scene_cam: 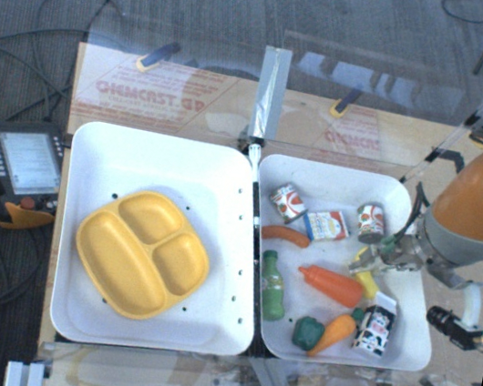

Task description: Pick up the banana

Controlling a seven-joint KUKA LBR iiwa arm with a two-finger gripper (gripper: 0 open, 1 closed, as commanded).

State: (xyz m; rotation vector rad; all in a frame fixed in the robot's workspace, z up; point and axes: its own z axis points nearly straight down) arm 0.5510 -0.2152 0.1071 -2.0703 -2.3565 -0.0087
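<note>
The banana [364, 282] is a small yellow piece in the right bin [345, 183], near its right wall, between the big carrot [333, 285] and the milk carton [375, 327]. Only part of it shows, since the gripper [385, 255] hangs low right over its upper end. The grey arm with its orange band [471, 202] reaches in from the right. The view does not show the banana lifted or held.
The right bin also holds two cans [288, 201] [371, 220], a small box [326, 224], a sausage [286, 235], a green bottle [273, 286], a green pepper [307, 332] and a small carrot [335, 333]. A yellow divided plate [143, 252] lies in the left bin [100, 153].
</note>
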